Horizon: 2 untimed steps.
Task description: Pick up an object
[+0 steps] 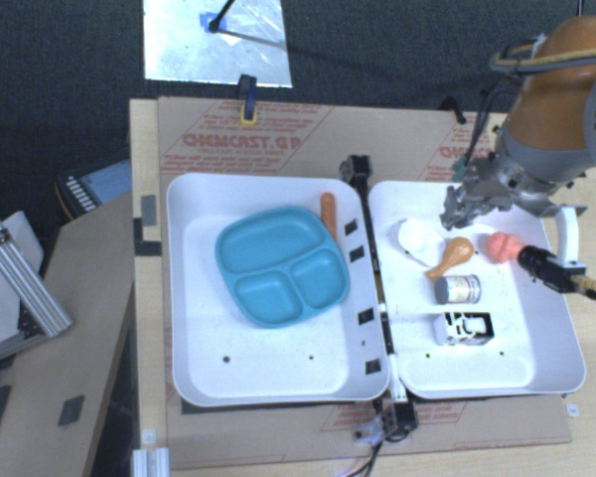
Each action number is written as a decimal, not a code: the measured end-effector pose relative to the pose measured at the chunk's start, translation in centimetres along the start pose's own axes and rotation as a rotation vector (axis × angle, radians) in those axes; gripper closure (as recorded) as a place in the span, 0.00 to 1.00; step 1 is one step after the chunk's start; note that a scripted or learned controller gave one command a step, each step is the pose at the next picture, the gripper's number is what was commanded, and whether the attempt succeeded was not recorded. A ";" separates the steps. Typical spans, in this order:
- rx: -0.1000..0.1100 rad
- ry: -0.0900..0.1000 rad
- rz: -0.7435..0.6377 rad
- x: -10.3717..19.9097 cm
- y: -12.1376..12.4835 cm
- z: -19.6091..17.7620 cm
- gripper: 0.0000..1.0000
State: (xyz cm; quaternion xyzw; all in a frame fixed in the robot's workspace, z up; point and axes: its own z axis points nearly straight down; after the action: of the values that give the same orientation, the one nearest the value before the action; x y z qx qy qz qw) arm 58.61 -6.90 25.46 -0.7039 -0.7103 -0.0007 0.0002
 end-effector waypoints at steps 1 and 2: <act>0.002 0.001 0.000 5.2 -2.6 1.0 1.00; 0.001 0.001 -0.002 11.4 -3.7 1.8 1.00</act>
State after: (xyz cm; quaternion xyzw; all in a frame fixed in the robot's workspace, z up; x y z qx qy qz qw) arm 54.83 4.43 23.63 -0.7033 -0.7109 -0.0009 0.0009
